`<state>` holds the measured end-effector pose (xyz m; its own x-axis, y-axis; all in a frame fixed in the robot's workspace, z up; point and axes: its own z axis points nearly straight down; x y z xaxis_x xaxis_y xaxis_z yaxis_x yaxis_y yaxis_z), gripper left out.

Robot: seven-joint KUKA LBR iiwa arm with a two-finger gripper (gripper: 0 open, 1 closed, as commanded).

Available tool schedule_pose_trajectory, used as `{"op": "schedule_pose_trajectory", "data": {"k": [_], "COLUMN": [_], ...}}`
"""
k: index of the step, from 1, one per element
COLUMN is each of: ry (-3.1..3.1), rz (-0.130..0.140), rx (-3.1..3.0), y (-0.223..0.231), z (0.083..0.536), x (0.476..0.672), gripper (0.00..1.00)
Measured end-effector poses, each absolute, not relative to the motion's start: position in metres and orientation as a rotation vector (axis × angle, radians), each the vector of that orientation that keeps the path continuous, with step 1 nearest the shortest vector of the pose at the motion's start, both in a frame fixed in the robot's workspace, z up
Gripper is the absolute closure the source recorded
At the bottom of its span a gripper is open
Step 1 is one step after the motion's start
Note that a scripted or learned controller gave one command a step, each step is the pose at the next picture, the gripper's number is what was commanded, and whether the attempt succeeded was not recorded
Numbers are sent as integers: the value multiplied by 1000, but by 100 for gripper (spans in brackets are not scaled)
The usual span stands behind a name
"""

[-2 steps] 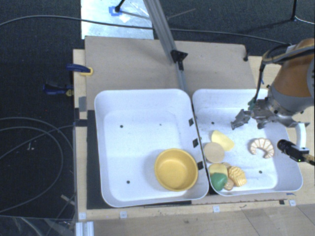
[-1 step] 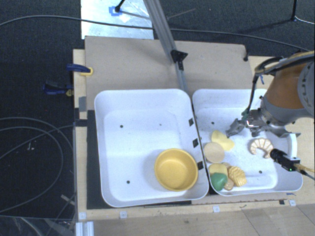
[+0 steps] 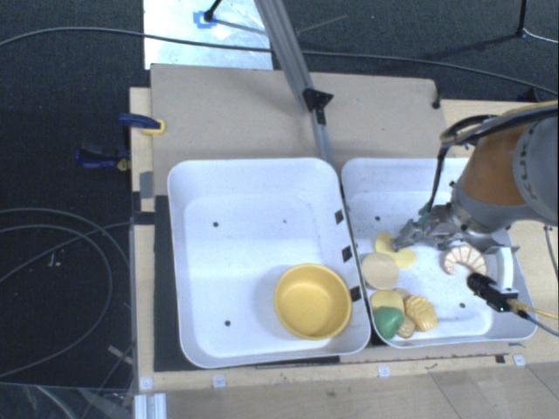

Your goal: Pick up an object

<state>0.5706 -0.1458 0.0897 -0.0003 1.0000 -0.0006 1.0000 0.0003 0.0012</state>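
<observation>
- Nearest the camera, at the lower edge of the frame, a green piece (image 3: 387,322) and a ridged yellow pastry-like piece (image 3: 421,312) are seen packed against the front wall of the right bin (image 3: 367,190), with a pale round disc (image 3: 380,271) just above them.
- In the left bin (image 3: 244,182) a yellow bowl (image 3: 312,299) is seen alone, lower centre.
- The gripper (image 3: 410,234) is placed low over the right bin, right of centre; its tips are seen close to a small yellow piece (image 3: 393,250), but whether they are spread or pressed together cannot be told, and nothing is seen pinched.
- A miss is judged likely: the pieces are small, crowded and partly touching, so one may be nudged aside or two caught together.
- A striped shell-like piece (image 3: 461,260) lies under the wrist and could be pushed.
- No brand, label or legible writing is found.
</observation>
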Motion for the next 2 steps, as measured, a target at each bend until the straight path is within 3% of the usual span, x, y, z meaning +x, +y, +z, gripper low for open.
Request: {"op": "schedule_pose_trajectory", "data": {"k": [1, 2], "ry": [2218, 2220], "rz": [6, 4], "rx": [2217, 2217], "y": [-146, -146], "z": [103, 149], "x": [572, 566], "gripper": [100, 100]}}
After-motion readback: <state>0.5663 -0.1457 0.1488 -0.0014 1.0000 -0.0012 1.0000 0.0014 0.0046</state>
